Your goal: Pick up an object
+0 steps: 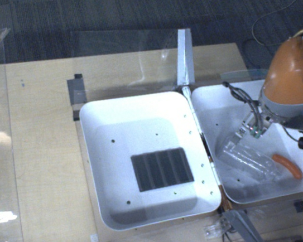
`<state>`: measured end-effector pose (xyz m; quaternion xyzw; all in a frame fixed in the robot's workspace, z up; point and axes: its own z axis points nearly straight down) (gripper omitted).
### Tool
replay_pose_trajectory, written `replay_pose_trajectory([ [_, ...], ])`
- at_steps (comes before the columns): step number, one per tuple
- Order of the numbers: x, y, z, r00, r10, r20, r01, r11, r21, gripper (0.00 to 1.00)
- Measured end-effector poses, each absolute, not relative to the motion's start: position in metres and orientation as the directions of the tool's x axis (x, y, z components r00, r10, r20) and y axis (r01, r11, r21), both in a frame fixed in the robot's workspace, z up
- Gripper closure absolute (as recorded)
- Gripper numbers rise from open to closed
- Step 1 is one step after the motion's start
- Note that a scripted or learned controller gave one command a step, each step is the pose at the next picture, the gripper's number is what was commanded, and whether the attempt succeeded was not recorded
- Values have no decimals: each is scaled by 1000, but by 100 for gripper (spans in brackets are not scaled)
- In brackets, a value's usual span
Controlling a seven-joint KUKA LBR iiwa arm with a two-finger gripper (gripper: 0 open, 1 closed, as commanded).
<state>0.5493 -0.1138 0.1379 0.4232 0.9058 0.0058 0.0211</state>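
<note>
Sausage (pixel 287 166) lies in right bin (pixel 216 102), just beside hand (pixel 246 157).

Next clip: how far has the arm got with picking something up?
Done: the arm has reached over the right bin, where an orange sausage-shaped object lies near the front right corner. In hand: the pincer appears to be the clear plastic part low in that bin, beside the orange object; nothing can be seen gripped. Left: gripping and lifting. The left bin holds a dark ribbed rectangle.
</note>
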Motion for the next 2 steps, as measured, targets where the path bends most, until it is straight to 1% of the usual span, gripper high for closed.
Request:
replay_pose_trajectory([
  [1, 552, -110, 134, -705, 708, -48, 707, 706, 33, 0],
  [2, 555, -107, 134, -684, 728, -50, 727, 685, 39, 0],
])
